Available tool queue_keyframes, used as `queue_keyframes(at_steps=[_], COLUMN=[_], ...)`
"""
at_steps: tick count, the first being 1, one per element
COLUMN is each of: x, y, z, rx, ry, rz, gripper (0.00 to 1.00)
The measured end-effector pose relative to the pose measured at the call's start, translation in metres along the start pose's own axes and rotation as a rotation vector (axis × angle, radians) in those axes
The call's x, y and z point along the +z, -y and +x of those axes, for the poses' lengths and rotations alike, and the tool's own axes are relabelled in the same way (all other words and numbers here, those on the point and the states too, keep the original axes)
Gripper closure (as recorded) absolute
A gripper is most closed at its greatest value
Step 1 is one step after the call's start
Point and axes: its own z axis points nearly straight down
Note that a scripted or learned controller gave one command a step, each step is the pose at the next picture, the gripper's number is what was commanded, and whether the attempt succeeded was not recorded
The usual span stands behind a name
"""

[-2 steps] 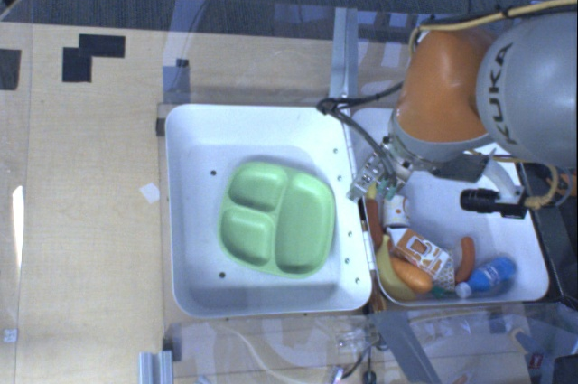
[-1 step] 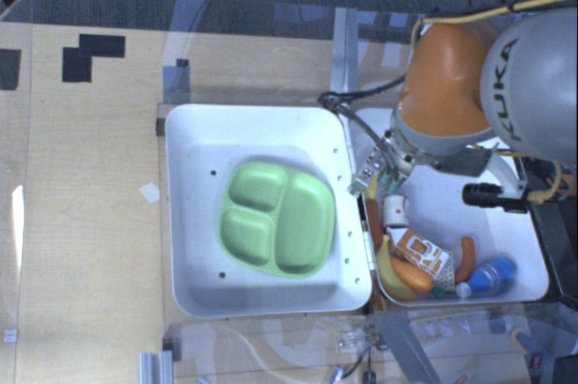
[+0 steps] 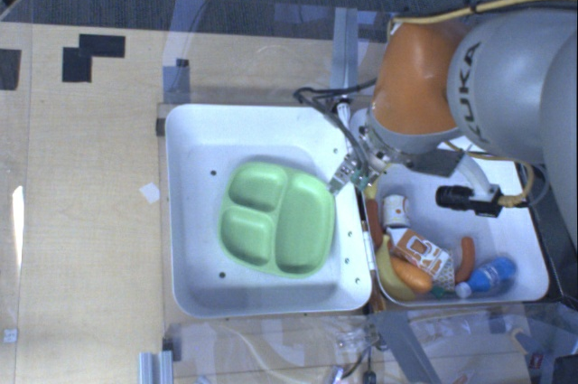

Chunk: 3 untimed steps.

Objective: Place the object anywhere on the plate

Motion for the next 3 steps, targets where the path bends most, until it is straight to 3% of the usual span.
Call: queue_keyframes(at_steps=[1, 2, 3], x=[0.057, 0.029, 0.073], y=[-0.025, -0.021, -0.069], z=[0.094, 0.110, 0.131], rx=[-0.046, 0.407, 0.771], ry=[-0.003, -0.002, 0.003], rz=[0.003, 0.003, -0.033], gripper=[1.00, 1.00, 1.00])
